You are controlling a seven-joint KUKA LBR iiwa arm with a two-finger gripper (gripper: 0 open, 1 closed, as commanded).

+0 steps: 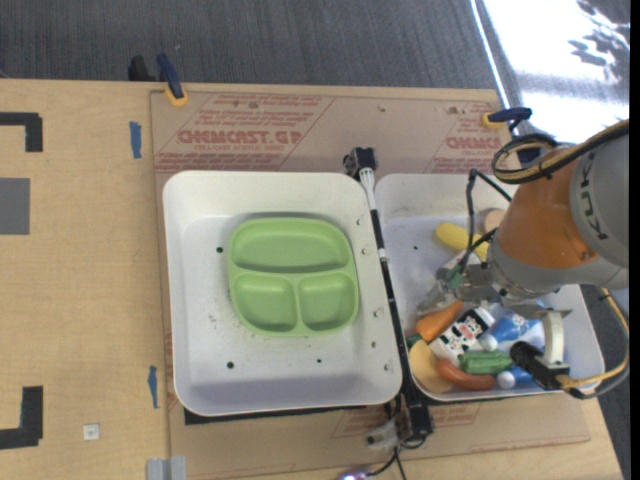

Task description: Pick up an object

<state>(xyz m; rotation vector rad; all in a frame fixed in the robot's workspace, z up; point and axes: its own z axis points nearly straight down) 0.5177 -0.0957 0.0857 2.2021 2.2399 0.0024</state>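
The right bin (420, 208) holds a heap of small items. Among them are a yellow piece (454, 235), an orange carrot-like piece (438, 322), a black-and-white box (463, 336) and a blue item (516, 328). At the front of the heap lie a red pepper-like piece (458, 373) and a green piece (486, 365). My gripper (452, 282) is down inside this bin, just above the orange piece and below the yellow one. The wrist and orange band (540, 228) hide whatever lies under them.
A green divided plate (293, 273) lies in the middle of the left bin (190, 268). A black clamp (359, 160) sits at the top of the wall between the bins. Yellow and blue clips (175, 90) pin the cardboard sheet at its far corners.
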